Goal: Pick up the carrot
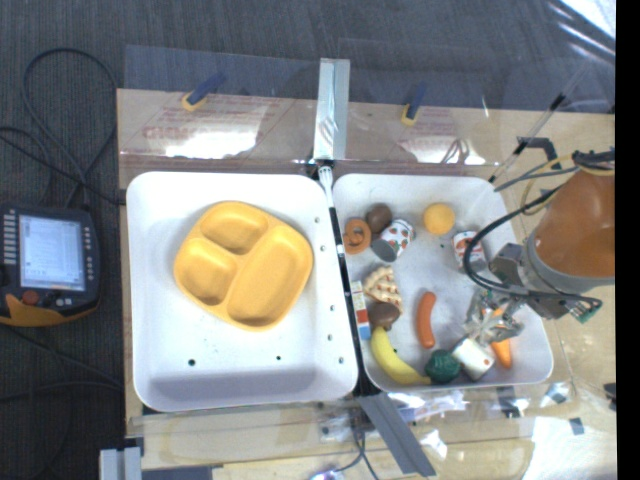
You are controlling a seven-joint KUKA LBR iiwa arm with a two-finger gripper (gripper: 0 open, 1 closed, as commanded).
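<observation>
1 tapered smooth orange carrot (502, 353) lies beside the metal jaws (492, 320).

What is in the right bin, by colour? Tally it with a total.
Yellow: 2, banana, ball
Orange or red: 3, carrot, round piece, long piece
Brown: 2 lumps
Beige: 1 cluster
Green: 1 broccoli
Mostly white: 3 pieces
Total: 12

Arm enters from right, orange band above the wrist, wrist angled down-left. Claw (492, 320) low, cables looped beside it; tip detail blurred.
</observation>
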